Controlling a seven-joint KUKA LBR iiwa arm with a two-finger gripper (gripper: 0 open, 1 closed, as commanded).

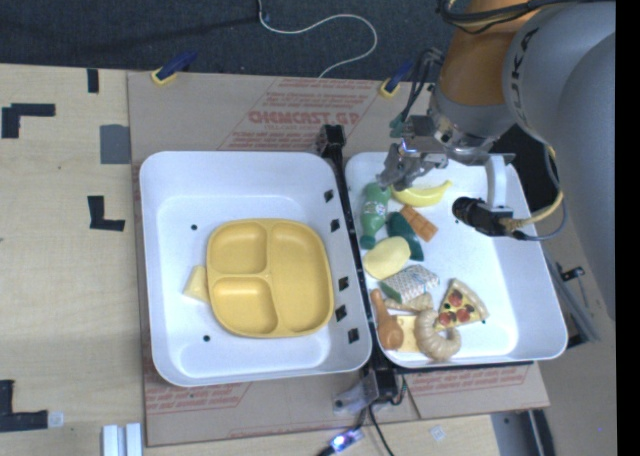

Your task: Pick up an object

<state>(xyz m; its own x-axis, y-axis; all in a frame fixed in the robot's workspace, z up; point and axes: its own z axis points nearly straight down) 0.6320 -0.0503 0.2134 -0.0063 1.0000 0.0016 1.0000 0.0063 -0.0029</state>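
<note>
Because the toys are heaped against the inner wall of the right bin [530,274], the gripper [400,170] has to come down at the crowded far corner rather than over open floor. The likeliest target, by my reading, is the green bottle [375,210]: it lies directly under and slightly toward the near side of the fingertips, tight against the divider. It looks like smooth green plastic with a pale label, lying lengthwise along the wall. Whether the fingers are apart or together I cannot tell; they merge with the clutter below, and nothing is visibly held.

Just beside the gripper, on the arm's side, lies a yellow banana [425,194]. Below that, an orange carrot piece [418,224] and a green block [396,228]. Further toward the near rim: a pale yellow lemon [385,258], a pizza slice [460,304], a tan croissant [436,336].

Well away, across the divider, the left bin [170,184] holds a yellow divided plate [270,277], flat and centred.
</note>
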